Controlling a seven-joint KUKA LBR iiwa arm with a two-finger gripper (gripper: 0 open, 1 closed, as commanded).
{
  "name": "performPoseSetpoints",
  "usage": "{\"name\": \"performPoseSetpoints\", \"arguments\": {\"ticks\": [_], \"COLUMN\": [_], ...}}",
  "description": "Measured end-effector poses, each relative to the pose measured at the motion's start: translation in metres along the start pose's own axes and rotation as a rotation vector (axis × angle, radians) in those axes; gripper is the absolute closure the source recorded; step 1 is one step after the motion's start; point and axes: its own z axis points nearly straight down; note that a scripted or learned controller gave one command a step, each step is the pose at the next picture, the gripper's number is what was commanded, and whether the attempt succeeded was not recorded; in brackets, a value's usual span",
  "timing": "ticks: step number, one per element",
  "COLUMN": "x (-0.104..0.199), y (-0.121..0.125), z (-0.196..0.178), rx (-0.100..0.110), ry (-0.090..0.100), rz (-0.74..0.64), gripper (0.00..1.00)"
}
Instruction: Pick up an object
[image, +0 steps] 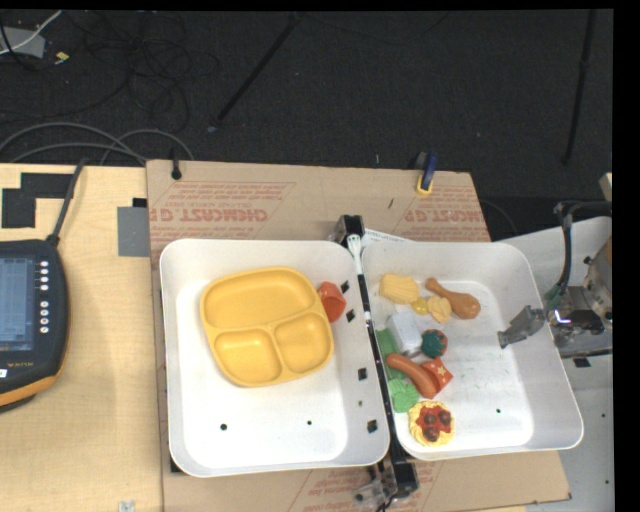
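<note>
- My gripper waits at 3 o'clock over the right bin; I can't tell its state.
- Toy food clusters at that bin's 9 o'clock.
- I'd target the drumstick, the least crowded piece, descending straight down.

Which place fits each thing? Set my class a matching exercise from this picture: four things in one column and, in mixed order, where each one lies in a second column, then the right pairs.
Things
1. yellow divided plate
2. gripper
3. small pizza toy
4. corn cob toy

Places
A. near corner of the right bin
B. far part of the right bin, close to the divider
C. left bin
D. over the right bin's right side

Pairs: 1-C, 2-D, 3-A, 4-B
</note>
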Motion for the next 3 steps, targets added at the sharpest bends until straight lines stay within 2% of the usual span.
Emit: {"name": "performPoseSetpoints", "arguments": {"ticks": [1, 2, 3], "x": [0.079, 0.151, 0.147], "y": [0.035, 0.012, 0.010], "z": [0.063, -0.076, -0.078], "rx": [0.007, -0.012, 0.004], "ry": [0.006, 0.003, 0.001], "rz": [-0.008, -0.008, -0.003], "gripper": [0.00, 0.00, 1.00]}}
